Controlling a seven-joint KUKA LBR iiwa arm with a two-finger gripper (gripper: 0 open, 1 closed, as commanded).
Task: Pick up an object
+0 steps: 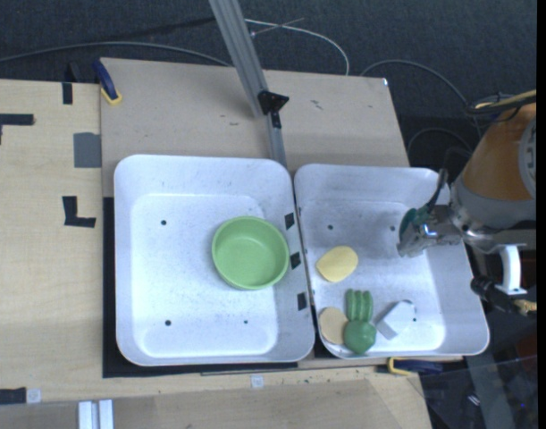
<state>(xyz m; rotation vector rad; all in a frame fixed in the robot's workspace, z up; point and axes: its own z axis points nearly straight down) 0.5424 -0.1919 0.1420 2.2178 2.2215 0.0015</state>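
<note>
In the right bin (371,186) lie a yellow lemon-shaped piece (337,263), a green toy vegetable (359,318), a pale tan round piece (331,322) and a small grey block (396,318). A green bowl (249,252) sits in the left bin (165,181). My gripper (414,235) hangs over the right side of the right bin, to the right of the yellow piece and above the grey block. I see nothing held at its tip.
A slanted grey metal pole (241,47) with a black clamp crosses the bench behind the bins. Cables lie on the dark floor at the back. A blue and yellow clip (106,82) sits at the bench's far left corner.
</note>
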